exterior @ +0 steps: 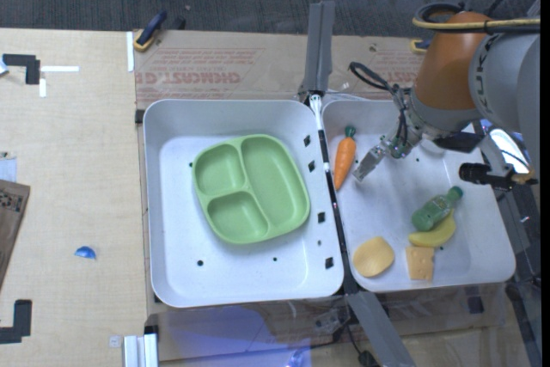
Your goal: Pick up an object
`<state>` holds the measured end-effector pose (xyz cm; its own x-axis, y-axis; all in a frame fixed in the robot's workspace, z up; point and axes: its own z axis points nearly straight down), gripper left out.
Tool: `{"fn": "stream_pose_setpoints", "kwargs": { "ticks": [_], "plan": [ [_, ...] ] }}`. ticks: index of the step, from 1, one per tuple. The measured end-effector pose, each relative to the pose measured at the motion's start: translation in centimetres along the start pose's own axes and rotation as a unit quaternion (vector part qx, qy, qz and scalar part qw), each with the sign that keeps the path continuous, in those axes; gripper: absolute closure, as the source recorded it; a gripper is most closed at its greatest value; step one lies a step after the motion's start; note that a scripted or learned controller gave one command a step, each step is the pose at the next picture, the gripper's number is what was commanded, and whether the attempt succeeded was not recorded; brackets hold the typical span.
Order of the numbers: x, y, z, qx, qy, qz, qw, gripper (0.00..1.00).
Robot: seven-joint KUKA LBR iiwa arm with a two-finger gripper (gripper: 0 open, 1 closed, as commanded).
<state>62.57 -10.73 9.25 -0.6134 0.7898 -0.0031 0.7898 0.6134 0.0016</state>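
Observation:
In the right bin (481, 271) lie several objects. An orange carrot (344, 161) with a green top rests against the bin's left wall. A green bottle (436, 208) lies at the right, a yellow banana (432, 234) just below it. A yellow round piece (374, 257) and an orange-yellow wedge (420, 263) sit near the front edge. My gripper (382, 157) hangs over the back left of this bin, just right of the carrot. It is open and nothing is between its fingers.
The left bin (172, 262) holds a green divided plate (251, 186). A grey divider post (319, 47) rises between the bins at the back. The arm's orange band (447, 69) and cables hang over the right bin's back right corner.

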Motion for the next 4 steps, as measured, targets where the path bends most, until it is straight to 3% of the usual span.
{"fn": "stream_pose_setpoints", "kwargs": {
  "ticks": [1,2,3,4],
  "plan": [
    [3.9,0.2,-9.9,0.001,0.0,0.091,0.9959,0.0],
    [4.3,-6.8,-1.4,0.002,0.002,0.044,0.999,0.0],
    [1.4,-0.9,0.1,0.001,0.001,0.084,0.9964,0.0],
    [-1.5,2.3,0.5,0.011,0.006,-0.005,0.9999,0.0]
  ]
}}
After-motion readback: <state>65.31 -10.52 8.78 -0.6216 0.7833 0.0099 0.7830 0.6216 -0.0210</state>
